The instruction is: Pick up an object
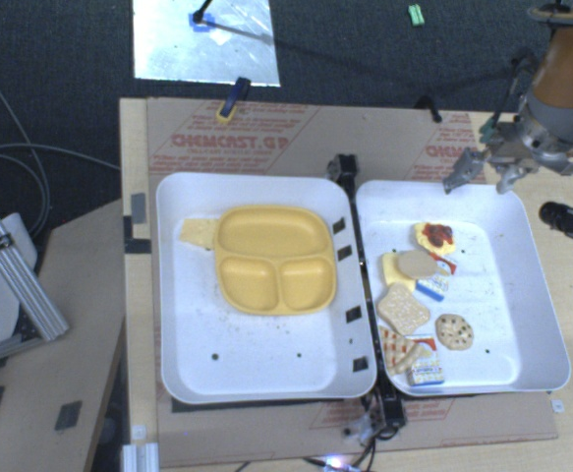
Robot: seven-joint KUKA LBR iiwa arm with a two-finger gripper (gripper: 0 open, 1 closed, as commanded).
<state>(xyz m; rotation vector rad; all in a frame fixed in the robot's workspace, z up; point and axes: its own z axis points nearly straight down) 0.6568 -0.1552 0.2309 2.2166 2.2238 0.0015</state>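
Note:
My gripper (pixel 485 176) hangs over the far edge of the right bin (pixel 522 293), its two fingers apart and nothing between them. Below it, in the bin's left half, lies a cluster of toy foods: a yellow piece with a red top (pixel 434 236), a tan round slice (pixel 416 264), a pale yellow block (pixel 394 268), a small blue and white piece (pixel 431 288), a square cracker (pixel 403 309), a chocolate-chip cookie (pixel 453 331), a striped waffle-like piece (pixel 396 346) and a small packet (pixel 425 373).
The left bin (pixel 178 352) holds a yellow three-compartment tray (pixel 273 259) with a pale flat piece (pixel 198 232) beside it. A black clamp (pixel 342 166) sits between the bins. A shiny sheet (pixel 205 28) lies on the floor beyond the bench.

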